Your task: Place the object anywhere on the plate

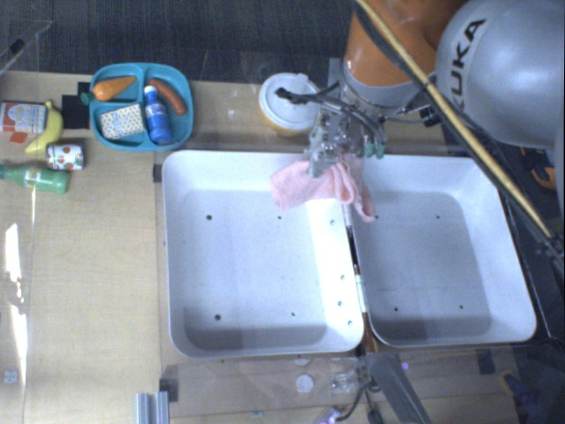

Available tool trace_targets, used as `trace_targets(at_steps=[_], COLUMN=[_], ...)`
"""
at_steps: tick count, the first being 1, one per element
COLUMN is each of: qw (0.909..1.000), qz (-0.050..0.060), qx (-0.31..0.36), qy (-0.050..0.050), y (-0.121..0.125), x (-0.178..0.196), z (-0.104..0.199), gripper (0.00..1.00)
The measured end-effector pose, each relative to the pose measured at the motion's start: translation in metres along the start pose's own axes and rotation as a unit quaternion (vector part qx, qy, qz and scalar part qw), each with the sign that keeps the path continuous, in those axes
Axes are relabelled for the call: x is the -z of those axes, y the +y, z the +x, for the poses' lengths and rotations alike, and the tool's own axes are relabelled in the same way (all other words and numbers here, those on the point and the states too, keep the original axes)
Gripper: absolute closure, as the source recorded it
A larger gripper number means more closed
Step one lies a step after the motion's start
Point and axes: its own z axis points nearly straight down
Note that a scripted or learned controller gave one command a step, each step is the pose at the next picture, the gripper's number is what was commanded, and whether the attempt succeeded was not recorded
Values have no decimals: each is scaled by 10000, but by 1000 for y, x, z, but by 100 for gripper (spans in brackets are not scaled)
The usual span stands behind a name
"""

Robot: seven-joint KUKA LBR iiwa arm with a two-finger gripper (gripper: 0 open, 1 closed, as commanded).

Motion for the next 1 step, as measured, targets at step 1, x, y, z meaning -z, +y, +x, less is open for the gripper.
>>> trace_targets(at_steps=[1], qw=[10000], qz=[1], qx=[2], qy=[11], y=[50], x=[-14], z=[10], gripper=[100])
